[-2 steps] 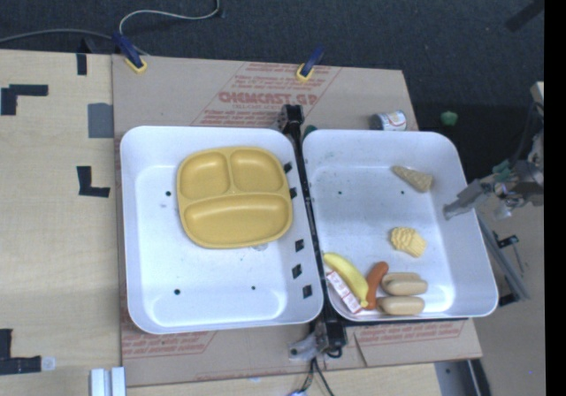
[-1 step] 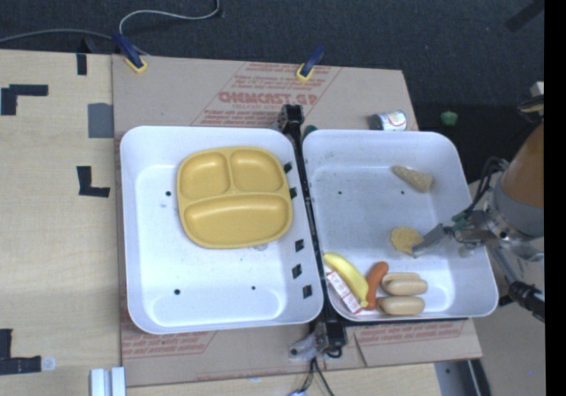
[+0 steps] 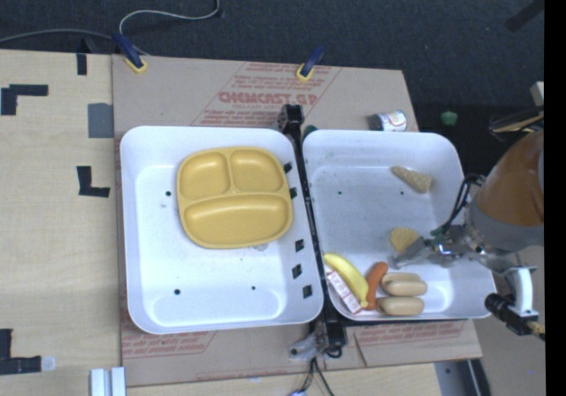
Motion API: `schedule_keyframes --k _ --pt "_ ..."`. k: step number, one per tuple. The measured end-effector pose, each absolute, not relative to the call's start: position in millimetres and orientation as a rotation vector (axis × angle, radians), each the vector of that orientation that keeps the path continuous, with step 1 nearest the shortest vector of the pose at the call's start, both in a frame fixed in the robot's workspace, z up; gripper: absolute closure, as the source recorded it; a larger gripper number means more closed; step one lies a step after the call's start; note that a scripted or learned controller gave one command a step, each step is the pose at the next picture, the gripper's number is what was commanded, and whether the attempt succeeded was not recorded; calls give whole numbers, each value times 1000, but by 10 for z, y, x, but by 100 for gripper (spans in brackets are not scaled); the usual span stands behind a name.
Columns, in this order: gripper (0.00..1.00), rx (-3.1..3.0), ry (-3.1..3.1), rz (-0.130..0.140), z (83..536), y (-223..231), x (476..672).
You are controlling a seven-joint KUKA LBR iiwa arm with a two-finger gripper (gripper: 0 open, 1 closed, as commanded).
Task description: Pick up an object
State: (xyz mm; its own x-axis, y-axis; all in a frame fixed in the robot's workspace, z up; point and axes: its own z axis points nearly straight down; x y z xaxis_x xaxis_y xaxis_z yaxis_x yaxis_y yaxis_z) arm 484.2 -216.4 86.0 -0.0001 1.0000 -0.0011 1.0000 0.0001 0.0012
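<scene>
The right bin [image 3: 371, 142] holds several food items. A yellow banana [image 3: 347, 276] lies at the front, next to an orange carrot [image 3: 376, 278] and two tan sausage rolls [image 3: 403, 293]. Near the back lies a tan bread piece [image 3: 412, 178], and a small tan chunk [image 3: 403, 236] rests in the middle. My gripper [image 3: 409, 253] reaches in from the right, low over the bin floor. Its tip is just in front of and touching or nearly touching the small tan chunk, a little above the rolls. The grey arm with its orange band [image 3: 520, 191] stands at the bin's right wall.
The left bin [image 3: 146, 235] holds a yellow divided plate [image 3: 234, 195]. A red-and-white packet [image 3: 340, 290] lies under the banana. A small can [image 3: 389, 122] sits behind the right bin. Black clips [image 3: 301, 244] line the seam between the bins.
</scene>
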Motion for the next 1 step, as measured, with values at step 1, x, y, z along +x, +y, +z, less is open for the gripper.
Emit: schedule_keyframes --k 1 --pt "0 2217 2217 2 863 -1762 4853"
